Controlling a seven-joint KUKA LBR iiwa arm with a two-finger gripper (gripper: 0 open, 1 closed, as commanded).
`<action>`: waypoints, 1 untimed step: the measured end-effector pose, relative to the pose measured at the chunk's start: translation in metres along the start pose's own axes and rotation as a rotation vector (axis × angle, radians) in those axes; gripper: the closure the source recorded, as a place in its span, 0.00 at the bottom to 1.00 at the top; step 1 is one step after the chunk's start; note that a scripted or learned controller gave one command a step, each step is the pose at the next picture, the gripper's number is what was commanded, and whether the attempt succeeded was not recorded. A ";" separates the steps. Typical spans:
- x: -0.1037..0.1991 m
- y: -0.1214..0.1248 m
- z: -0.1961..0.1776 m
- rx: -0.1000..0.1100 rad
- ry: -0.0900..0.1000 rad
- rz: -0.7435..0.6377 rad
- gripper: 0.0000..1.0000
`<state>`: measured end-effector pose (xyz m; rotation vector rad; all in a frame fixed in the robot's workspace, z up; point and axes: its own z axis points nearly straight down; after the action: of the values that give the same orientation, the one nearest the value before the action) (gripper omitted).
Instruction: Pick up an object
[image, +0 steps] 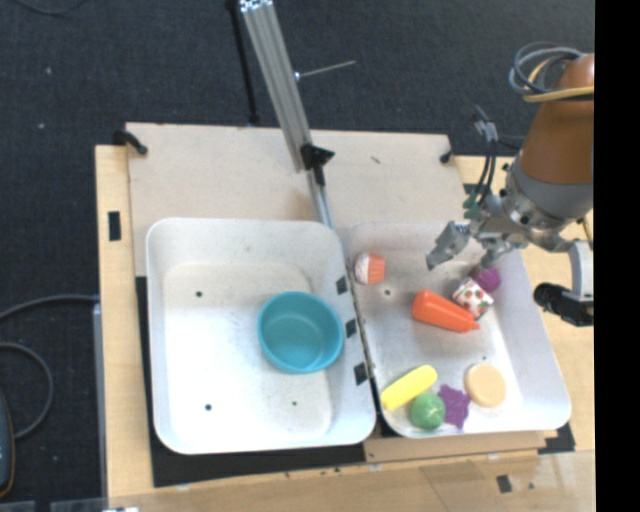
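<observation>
We see two white bins on the bench (115, 290), one blue bowl (300, 332) in the left bin (180, 300), right bin (535, 375) carrying one orange carrot (443, 311), one yellow banana (408, 386), one green ball (427, 411), jaws (462, 240) hanging above, spread wide, gripping nothing.

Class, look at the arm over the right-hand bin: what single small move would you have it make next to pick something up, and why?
Probably a short descent toward the orange carrot. The end effector hovers above the right bin, holding nothing, and the carrot lies just below and in front of it, long and largely clear of the checkered cube beside it. That makes it the nearest easy target, though the cube touching its end may interfere.
</observation>
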<state>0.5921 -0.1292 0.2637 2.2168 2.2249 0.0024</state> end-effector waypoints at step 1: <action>0.000 0.000 0.000 0.000 0.000 0.001 0.00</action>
<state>0.5922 -0.1292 0.2638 2.2174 2.2243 0.0034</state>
